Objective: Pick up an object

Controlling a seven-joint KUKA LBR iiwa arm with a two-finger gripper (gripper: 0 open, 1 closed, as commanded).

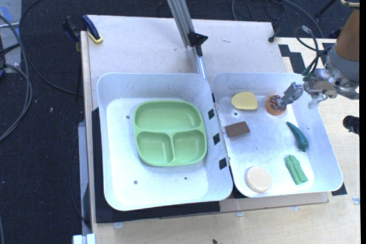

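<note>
The right bin point(320, 128) holds several small items. At its back lie a yellow bun-like piece point(245, 101) and a round orange-brown piece point(276, 104). A brown block point(237, 130) sits toward the bin's left side. A dark green pepper point(298, 137) and a light green vegetable point(296, 170) lie on the right, with a cream round piece point(258, 179) at the front. My gripper point(302, 97) hangs over the bin's back right, open and holding nothing. Its left fingertip point(290, 93) is just above and right of the orange-brown piece.
The left bin point(114, 123) carries a green divided plate point(170, 133). A slanted metal pole point(177, 3) rises from between the bins at the back. Black clips point(216, 137) line the seam between the bins. Cables run over the dark floor beyond the bench.
</note>
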